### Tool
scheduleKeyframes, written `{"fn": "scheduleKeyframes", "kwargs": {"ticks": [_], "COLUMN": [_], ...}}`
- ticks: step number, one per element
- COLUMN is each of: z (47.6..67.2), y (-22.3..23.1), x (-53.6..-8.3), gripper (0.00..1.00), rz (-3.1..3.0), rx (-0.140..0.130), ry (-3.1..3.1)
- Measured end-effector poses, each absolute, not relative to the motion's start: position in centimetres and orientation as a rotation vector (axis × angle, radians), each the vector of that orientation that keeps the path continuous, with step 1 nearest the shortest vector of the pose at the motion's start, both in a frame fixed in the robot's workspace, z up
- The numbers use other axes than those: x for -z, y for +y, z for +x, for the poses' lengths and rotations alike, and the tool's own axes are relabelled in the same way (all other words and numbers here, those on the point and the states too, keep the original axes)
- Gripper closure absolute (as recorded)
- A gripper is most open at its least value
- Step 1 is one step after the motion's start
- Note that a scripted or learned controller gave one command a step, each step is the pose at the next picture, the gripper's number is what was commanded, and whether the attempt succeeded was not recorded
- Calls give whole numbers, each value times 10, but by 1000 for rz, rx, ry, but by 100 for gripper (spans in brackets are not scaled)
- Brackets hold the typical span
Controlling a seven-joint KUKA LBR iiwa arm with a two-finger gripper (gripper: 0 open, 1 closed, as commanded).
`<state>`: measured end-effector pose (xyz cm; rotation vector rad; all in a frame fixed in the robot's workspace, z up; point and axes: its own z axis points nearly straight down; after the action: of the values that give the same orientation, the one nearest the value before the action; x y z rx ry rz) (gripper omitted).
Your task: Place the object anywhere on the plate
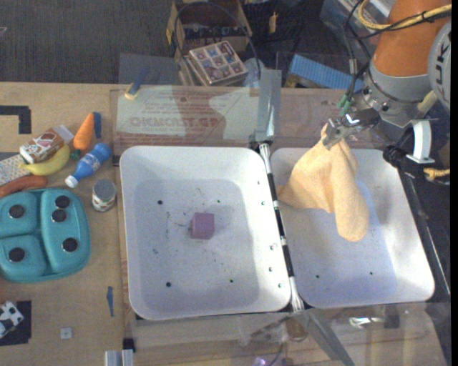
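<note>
Robot lab: wooden desk point(64, 96), twin white bins point(143, 171), toy food point(43, 161) as test props, cables point(372, 21) overhead.

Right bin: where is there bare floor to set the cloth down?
The right bin's near half, below the hanging cloth, is bare. The left bin is bare around the purple block. The bench left of the bins is crowded with toys.

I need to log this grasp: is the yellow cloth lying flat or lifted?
Lifted. The gripper pinches the yellow cloth at its top corner, and it hangs bunched over the right bin.
</note>
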<state>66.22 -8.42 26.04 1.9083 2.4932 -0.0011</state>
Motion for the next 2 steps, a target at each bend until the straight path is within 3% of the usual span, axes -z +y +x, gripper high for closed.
{"fn": "scheduleKeyframes", "kwargs": {"ticks": [2], "z": [648], "y": [3], "x": [-185], "gripper": [100], "rz": [1738], "rx": [2], "ry": [2618]}}
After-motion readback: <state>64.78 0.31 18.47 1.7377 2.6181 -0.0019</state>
